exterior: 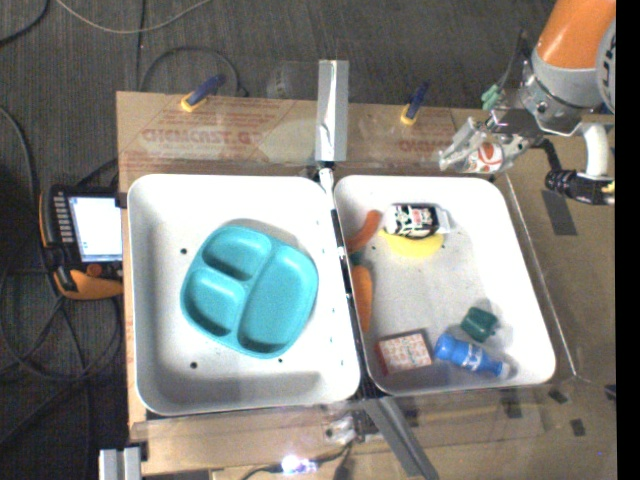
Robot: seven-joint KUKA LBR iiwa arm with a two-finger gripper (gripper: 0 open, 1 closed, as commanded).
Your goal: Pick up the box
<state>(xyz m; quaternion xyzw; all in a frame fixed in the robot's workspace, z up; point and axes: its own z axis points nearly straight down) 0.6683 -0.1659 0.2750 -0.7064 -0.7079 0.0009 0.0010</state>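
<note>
Box [404,351]: small flat box with a reddish printed top, lying flat on the floor of the right bin, in the near part, close to the near wall and toward the bin's left side. Nothing is gripping it.
Blue bottle [468,356]: lies on its side just beside the box, on the box's right, along the near wall.
Green object [481,320]: small dark green piece, just behind the blue bottle, near the bin's right wall.
Carrot [362,296]: orange, elongated, lying along the left wall of the right bin, behind the box and apart from it.
Second orange item [365,229]: lies tilted at the far left corner of the right bin, beyond the carrot.
Black-and-white item [413,219]: rests on top of a yellow object [415,245] near the far wall; what it is cannot be told.
Right bin [520,268]: shallow, white, holding all the items above.
Left bin [150,268]: shallow, white, side by side with the right bin, their walls touching at the centre.
Teal tray [250,288]: divided plate with compartments, lying in the middle of the left bin.
Gripper [470,153]: stands beyond the far right corner of the right bin, over the desk, well apart from the box. Something red and white shows at its fingers; whether it is held, and how far the fingers are parted, cannot be told.
Arm [575,38]: grey with an orange band, entering from the upper right.
Desk [240,133]: brown board under both bins, with two clamps along the far edge.
Handheld device [85,233]: lit screen, resting left of the left bin.
</note>
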